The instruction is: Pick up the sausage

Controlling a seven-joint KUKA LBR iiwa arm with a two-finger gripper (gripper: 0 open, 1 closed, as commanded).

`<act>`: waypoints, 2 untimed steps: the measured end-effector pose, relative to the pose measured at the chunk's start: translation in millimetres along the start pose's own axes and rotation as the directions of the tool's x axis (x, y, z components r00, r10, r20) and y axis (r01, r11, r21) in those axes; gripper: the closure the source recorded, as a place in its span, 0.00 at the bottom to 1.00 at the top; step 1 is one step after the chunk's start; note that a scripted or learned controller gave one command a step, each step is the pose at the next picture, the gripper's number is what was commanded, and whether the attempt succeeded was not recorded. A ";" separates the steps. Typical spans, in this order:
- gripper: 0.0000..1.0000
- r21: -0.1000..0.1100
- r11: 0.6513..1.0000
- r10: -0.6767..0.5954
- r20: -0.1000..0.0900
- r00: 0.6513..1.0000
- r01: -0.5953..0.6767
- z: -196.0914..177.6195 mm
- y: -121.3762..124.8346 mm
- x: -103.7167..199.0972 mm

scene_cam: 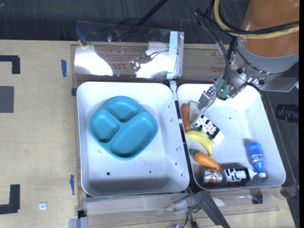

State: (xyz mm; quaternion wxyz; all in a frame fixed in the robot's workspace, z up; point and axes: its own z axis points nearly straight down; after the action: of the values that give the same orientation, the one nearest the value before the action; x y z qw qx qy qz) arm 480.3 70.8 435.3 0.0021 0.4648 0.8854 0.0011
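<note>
Nearest, a dark bottle with a black-and-white label (228,175) lay along the right white bin's (270,127) front edge, an orange carrot (206,160) just behind it. Beside the bin's left wall lay the reddish-brown sausage (185,115). Over it hung the two-finger gripper (201,102); whether it gripped anything, I cannot tell.
</note>
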 end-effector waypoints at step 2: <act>1.00 0.001 0.999 -0.035 0.000 0.999 0.035 12.2 -31.3 -45.4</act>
State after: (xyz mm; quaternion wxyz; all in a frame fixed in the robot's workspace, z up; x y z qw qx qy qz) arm 480.4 15.7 423.0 0.0017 0.4492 0.8934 0.0006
